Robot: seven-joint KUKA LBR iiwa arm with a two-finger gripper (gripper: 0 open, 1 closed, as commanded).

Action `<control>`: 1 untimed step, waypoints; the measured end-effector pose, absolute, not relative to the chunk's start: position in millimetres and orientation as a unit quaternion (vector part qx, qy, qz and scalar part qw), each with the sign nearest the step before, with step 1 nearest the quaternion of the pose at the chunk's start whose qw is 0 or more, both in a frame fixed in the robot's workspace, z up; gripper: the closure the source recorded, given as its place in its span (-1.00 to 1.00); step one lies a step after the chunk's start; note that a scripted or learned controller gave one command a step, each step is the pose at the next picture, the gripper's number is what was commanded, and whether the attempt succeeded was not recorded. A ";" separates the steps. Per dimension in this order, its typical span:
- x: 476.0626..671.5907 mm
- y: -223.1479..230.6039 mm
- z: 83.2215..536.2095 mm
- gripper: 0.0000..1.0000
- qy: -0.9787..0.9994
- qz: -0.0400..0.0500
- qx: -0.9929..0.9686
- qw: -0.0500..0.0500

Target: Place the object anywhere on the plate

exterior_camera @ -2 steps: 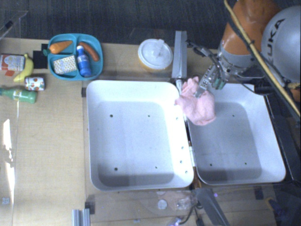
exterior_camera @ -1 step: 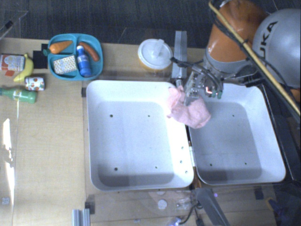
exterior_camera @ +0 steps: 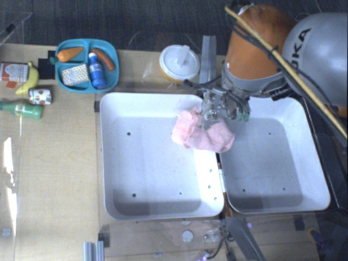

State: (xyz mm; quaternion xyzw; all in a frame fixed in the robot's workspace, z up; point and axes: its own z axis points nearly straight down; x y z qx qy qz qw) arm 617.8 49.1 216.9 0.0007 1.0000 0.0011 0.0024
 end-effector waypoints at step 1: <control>599.6 97.4 230.4 1.00 1.000 0.001 0.000 0.003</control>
